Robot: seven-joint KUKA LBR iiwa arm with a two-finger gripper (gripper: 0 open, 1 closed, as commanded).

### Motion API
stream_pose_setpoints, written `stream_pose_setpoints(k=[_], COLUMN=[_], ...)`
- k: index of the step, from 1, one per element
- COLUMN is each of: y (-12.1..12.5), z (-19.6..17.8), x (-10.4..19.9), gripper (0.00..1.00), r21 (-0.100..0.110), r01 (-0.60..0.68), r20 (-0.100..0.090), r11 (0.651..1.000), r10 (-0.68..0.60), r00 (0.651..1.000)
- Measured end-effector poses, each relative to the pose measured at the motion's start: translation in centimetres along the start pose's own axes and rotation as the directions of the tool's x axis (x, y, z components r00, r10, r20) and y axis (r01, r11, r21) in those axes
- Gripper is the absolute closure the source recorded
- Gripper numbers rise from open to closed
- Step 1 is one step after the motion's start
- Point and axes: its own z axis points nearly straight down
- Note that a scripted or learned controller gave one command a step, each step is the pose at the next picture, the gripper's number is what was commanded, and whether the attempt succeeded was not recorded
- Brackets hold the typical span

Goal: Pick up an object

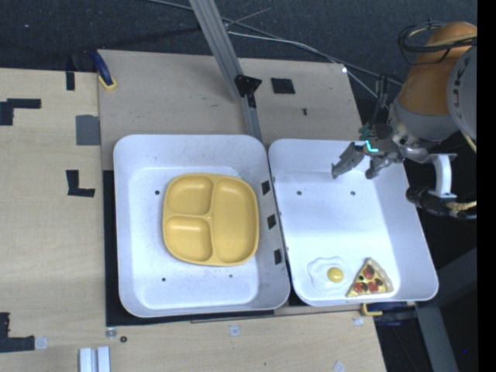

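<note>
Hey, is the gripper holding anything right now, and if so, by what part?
Nothing is held. The gripper hangs open above the right bin's far end, well apart from the fried egg and pizza slice.

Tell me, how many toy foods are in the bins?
2. The fried egg and the pizza slice lie side by side at the near end of the right bin. The yellow plate in the left bin carries none.

right bin (387, 208) floor mostly bare, fried egg (328, 272), pizza slice (370, 278) crowding near edge
</note>
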Motion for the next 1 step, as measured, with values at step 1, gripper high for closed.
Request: stream_pose_setpoints(k=[1], y=[0.09], z=[-0.14], x=[0.0], gripper=[0.0], r21=[-0.003], r01=[0.001], r20=[0.001], r11=[1.0], r10=[-0.001], r00=[1.0])
